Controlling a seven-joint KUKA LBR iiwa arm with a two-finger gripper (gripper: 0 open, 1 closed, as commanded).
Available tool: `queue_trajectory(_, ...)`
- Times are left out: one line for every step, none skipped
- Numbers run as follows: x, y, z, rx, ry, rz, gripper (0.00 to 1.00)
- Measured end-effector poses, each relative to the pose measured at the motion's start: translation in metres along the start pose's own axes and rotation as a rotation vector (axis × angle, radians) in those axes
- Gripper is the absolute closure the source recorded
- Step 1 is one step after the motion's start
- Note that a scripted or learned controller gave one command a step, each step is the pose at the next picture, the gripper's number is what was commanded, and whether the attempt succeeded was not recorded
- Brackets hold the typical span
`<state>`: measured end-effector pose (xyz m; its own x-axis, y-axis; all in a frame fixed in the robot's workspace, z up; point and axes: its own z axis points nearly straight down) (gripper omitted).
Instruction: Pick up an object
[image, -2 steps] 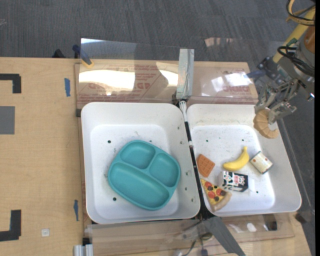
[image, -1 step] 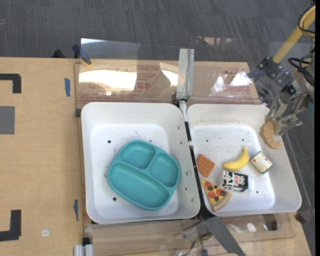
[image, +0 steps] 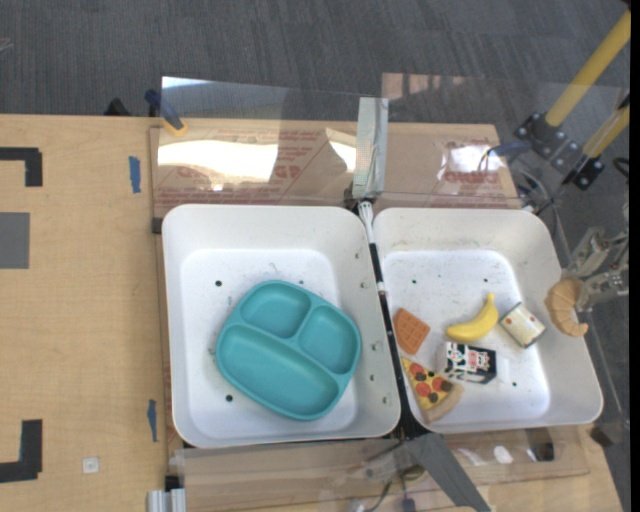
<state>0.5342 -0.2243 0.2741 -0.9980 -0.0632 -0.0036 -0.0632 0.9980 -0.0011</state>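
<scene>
The right white bin holds several small toy foods. A yellow banana lies near its middle, with an orange square waffle to its left. A pizza slice rests at the bin's front left. A black-and-white carton lies just below the banana. A small white box sits to the banana's right. A tan croissant-like piece sits on the bin's right rim.
The left white bin holds a teal divided plate. A clear panel stands behind the bins. A yellow pole with a black clamp and a grey metal fitting stand beyond the right bin's edge.
</scene>
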Motion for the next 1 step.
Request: queue_trajectory(0.0227,0.0033,0.011,-0.001,0.0,0.089,1.0)
